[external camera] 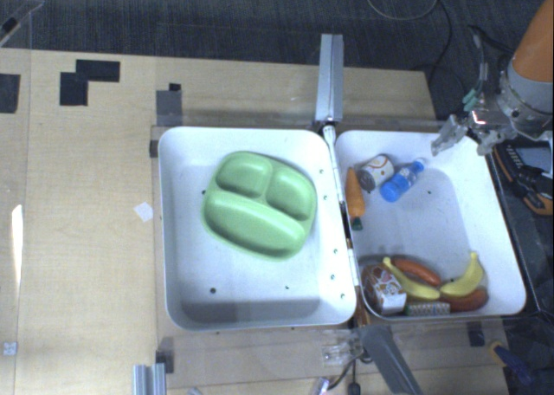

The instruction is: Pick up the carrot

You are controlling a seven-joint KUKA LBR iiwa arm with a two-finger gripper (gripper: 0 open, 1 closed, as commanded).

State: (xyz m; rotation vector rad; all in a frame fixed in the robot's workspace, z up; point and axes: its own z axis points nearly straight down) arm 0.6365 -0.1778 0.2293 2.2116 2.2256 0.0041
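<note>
Where bins meet, one carrot (355,193).

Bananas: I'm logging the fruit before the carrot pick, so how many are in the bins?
1. The banana lies at the near right corner of the right bin, beside a pile of other toy food; another could be hidden under that pile.
</note>
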